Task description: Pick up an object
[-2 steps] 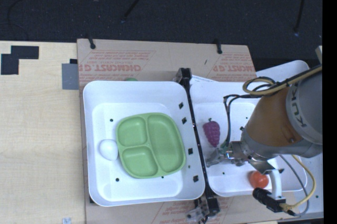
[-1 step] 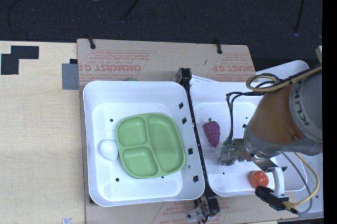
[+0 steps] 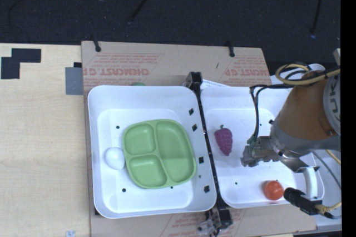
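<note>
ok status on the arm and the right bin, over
Gripper low over right bin, holding nothing visible. Purple grapes just beside it, untouched. Orange-red ball near front edge. Nothing blocking.

A pale wooden bench (image 3: 39, 141) bears brown cardboard (image 3: 167, 66) under 2 white bins (image 3: 142, 94).

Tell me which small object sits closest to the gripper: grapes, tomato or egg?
The purple grapes, just left of the gripper in the right bin. The red tomato lies farther toward the front; the white egg is in the left bin.
</note>
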Action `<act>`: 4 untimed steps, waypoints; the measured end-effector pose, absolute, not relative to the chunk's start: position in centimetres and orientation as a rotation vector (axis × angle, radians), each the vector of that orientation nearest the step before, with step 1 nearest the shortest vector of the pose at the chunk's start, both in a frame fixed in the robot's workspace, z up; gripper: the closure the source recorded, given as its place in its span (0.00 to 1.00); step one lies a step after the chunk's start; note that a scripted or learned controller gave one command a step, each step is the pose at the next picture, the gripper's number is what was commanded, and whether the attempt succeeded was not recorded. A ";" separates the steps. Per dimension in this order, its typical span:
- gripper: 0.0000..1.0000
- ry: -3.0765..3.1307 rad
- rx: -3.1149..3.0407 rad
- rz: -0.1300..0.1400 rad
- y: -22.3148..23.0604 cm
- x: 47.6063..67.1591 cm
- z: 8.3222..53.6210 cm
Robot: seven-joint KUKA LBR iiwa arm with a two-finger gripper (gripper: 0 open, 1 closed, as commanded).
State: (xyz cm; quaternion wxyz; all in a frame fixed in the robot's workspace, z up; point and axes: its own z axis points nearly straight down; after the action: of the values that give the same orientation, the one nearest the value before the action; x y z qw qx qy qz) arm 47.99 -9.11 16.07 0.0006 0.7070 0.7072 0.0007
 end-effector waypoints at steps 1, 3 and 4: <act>1.00 2.220 2.220 0.002 -9.7 47.5 22.1; 1.00 2.229 2.221 -0.002 -5.5 47.7 22.9; 1.00 2.230 2.221 -0.003 -0.3 47.8 21.8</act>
State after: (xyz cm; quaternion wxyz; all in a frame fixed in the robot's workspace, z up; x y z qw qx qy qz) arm 47.80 -0.29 21.77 -0.0029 0.7056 0.7086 -0.0011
